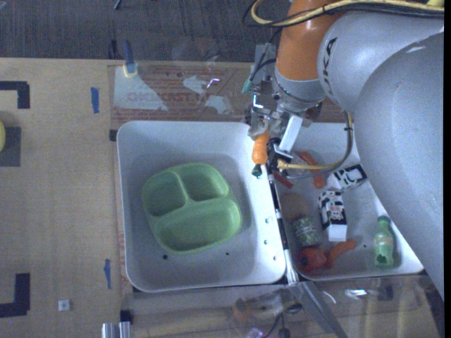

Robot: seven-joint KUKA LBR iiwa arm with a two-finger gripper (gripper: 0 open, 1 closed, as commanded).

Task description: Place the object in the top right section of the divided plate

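A green divided plate lies in the left white bin, with two small sections on its far side and one large section nearer the front. My gripper hangs over the wall between the two bins, just beyond the plate's right rim. A small orange carrot-like object sits between its fingers, lifted above the bin's edge. The orange-banded wrist stands right above it.
The right bin holds a black-and-white carton, a second cow-patterned piece, a green bottle, a small green can, a red item and orange pieces. The arm's grey body covers the bin's right side.
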